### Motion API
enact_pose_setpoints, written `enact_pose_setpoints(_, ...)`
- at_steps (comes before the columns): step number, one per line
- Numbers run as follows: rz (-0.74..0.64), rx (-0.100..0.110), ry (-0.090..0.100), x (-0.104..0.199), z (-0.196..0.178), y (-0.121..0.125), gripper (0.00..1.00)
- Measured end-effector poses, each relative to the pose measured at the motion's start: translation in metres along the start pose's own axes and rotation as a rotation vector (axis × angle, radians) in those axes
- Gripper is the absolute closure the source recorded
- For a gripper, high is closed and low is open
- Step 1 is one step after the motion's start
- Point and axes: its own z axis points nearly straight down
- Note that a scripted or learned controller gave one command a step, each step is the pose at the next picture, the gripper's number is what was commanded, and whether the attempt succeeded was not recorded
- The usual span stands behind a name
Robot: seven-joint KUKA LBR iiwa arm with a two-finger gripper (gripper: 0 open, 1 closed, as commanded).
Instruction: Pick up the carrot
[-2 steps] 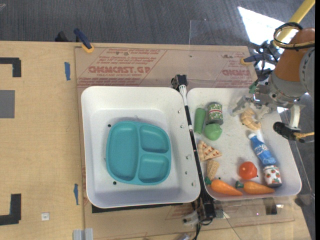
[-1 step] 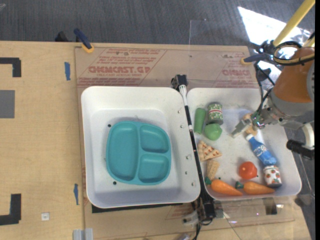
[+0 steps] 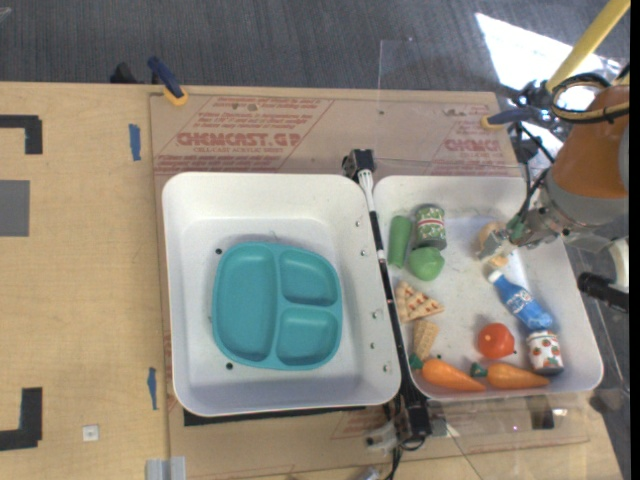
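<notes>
Carrots, two, orange [image 3: 449, 374] and [image 3: 516, 375], lying end to end along right bin's [image 3: 585, 308] near wall, tomato [image 3: 495, 340] and small can [image 3: 544, 351] just behind, blue bottle [image 3: 521, 301] beyond, gripper [image 3: 522, 230] above far side, apparently blurred, finger state impossible to tell.

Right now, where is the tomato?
The tomato lies in the right bin, toward its near edge, just above the two carrots and left of a small spotted can.
</notes>
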Motion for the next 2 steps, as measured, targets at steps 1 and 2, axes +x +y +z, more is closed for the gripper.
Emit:
enact_pose_setpoints(1, 0.083, 0.007, 0.005, 0.046, -0.053, 0.023, 1.00)
enact_pose_setpoints(2, -0.005, 0.013, 0.011, 0.126, -0.084, 0.107, 1.00)
